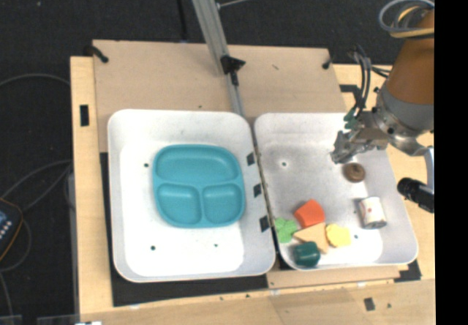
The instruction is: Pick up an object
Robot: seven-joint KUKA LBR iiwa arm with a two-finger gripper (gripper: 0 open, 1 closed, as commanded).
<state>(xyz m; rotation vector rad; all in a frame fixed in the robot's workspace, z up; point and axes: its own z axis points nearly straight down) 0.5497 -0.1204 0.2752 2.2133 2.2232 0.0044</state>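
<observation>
The pincer hangs over the upper right part of the right bin, its metal tip pointing down and toward the view's left. From this angle the tip reads as one grey mass, so I cannot tell how far it is parted, and nothing can be seen caught in it. Behind it, toward the view's right, the arm rises grey at the wrist and orange above.

Just beside the pincer, slightly below and to the view's right, a small brown round object lies on the bin floor, close to the tip but apparently apart from it. Further down on the same side rests a white cylinder with a reddish mark, lying on its side.

Below the pincer and a little to the view's left sits a cluster of toys near the bin's lower edge: an orange block, a tan piece just under it, a yellow piece touching the tan one, a light green piece to the far side, and a dark green piece lowest of all.

Well away to the view's left, the left bin holds a teal divided plate with three compartments. Both bins sit on the pale wooden surface, and a slanted metal rail stands above the gap between them.
</observation>
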